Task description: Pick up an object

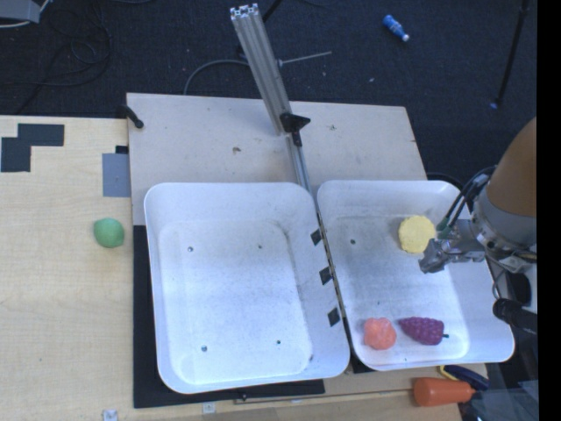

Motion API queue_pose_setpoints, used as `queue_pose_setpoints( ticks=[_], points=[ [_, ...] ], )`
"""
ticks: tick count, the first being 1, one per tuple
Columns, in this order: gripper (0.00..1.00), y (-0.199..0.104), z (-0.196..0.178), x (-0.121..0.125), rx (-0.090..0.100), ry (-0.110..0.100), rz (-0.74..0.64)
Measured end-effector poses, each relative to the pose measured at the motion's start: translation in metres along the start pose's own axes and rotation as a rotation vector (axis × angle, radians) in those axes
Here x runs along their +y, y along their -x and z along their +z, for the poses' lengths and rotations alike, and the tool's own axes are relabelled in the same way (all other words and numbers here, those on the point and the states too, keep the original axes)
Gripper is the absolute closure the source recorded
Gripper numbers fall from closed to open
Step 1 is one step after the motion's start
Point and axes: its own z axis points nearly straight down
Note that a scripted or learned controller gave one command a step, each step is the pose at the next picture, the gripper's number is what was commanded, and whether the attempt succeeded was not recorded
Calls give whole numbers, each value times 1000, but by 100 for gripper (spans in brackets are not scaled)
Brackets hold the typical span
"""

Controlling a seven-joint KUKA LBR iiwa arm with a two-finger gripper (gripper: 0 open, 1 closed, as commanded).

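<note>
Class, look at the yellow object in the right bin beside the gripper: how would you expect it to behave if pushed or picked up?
The yellow object looks rounded, so a push would probably roll it across the right bin. Its smooth, lemon-like shape suggests it might slip from the gripper if pinched off-centre. It seems small and toy-like, so likely light and stiff, though the view cannot confirm this.

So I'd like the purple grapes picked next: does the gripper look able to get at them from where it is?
Probably yes. The gripper sits in the right bin beside the yellow ball; the purple grapes lie nearer the front with bare floor between. The orange fruit lies close on one side.
</note>
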Motion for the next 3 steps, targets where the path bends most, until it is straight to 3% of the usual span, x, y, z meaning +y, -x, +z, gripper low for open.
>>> queue_pose_setpoints(
  ticks=[1,3],
  points=[
    [100,-50,5,-3,0,-1,-1],
    [100,-151,-25,-15,0,0,0]
  ],
)
